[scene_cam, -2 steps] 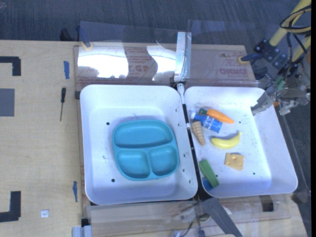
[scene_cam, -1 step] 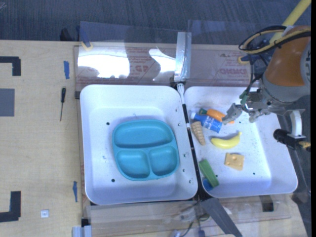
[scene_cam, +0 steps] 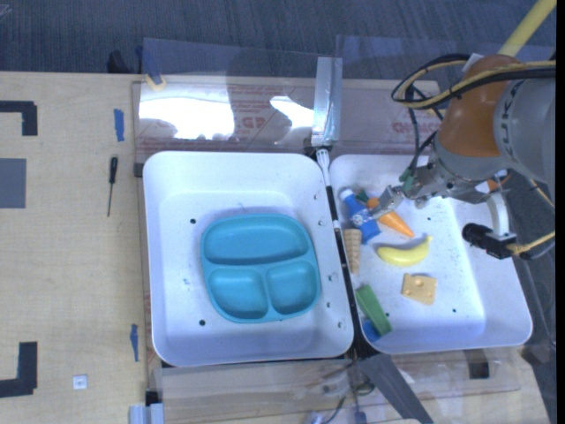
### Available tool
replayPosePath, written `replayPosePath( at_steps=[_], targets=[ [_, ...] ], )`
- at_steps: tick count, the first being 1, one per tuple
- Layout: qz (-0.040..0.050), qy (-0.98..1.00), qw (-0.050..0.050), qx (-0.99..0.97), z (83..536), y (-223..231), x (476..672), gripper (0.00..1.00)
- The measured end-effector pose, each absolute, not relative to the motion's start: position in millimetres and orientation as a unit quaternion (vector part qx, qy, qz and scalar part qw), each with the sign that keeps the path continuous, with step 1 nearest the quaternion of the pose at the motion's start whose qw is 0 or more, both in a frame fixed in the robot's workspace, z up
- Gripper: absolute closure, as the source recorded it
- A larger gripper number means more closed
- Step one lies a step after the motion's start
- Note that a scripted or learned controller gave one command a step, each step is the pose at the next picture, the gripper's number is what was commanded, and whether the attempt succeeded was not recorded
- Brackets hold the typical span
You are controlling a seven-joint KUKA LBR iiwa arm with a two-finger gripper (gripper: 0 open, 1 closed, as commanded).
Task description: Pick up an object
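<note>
The right bin (scene_cam: 494, 312) holds several small toys. An orange carrot (scene_cam: 396, 224) lies near its back left, with a blue bottle-like piece (scene_cam: 357, 208) beside it. A yellow banana (scene_cam: 405, 253) lies just in front of the carrot, and a tan cheese wedge (scene_cam: 419, 288) sits nearer the front. A green piece (scene_cam: 369, 306) and a small blue piece (scene_cam: 378, 327) lie along the left wall. My gripper (scene_cam: 389, 200) hangs low over the back left of this bin, just above the carrot and the blue piece. Nothing shows between its tips.
The left bin (scene_cam: 168, 193) holds a teal divided plate (scene_cam: 259, 266). A tan ribbed piece (scene_cam: 352, 251) lies by the divider between the bins. Cables and the orange wrist band (scene_cam: 470, 122) hang over the right bin's back edge. A black knob (scene_cam: 484, 238) juts in at the right.
</note>
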State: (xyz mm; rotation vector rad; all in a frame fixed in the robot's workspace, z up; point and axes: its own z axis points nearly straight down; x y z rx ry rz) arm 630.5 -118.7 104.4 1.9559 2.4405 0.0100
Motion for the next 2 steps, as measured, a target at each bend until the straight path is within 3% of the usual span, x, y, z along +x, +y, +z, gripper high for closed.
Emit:
replayPosePath(
  at_steps=[1, 2],
  targets=[
    [0.0004, 0.788, 0.002, 0.616, 87, -117, 626.9, 0.00],
    [0.0027, 0.787, 0.005, 0.616, 100, -118, 629.2, 1.00]
  ],
)
